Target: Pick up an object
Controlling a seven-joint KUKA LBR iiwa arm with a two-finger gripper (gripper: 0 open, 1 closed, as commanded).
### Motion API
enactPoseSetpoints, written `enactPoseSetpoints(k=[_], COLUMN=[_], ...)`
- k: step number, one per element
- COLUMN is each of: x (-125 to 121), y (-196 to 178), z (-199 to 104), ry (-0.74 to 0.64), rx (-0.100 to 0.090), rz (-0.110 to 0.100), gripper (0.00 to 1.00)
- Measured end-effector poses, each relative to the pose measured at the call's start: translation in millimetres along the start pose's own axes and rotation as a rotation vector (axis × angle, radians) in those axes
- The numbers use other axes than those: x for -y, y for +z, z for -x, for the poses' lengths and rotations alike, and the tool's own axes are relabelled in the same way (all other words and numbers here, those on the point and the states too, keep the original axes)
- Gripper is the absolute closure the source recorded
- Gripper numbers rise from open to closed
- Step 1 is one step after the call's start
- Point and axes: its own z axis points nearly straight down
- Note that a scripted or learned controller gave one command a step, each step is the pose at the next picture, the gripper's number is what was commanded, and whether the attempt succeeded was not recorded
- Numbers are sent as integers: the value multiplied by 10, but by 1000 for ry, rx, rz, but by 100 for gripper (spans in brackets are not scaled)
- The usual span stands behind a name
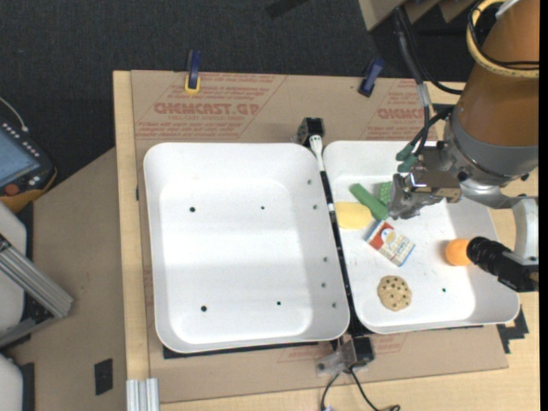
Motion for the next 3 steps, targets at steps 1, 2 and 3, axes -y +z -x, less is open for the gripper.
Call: enactPoseSetpoints(k=[1, 2, 3], x=[-7, -2, -2], y=[-282, -514, 263], z=[-439, -776, 188], ry=[-13, -12, 4], rx=[-3, -3, 0], rz=[12, 13, -1], gripper=[100, 100, 100])
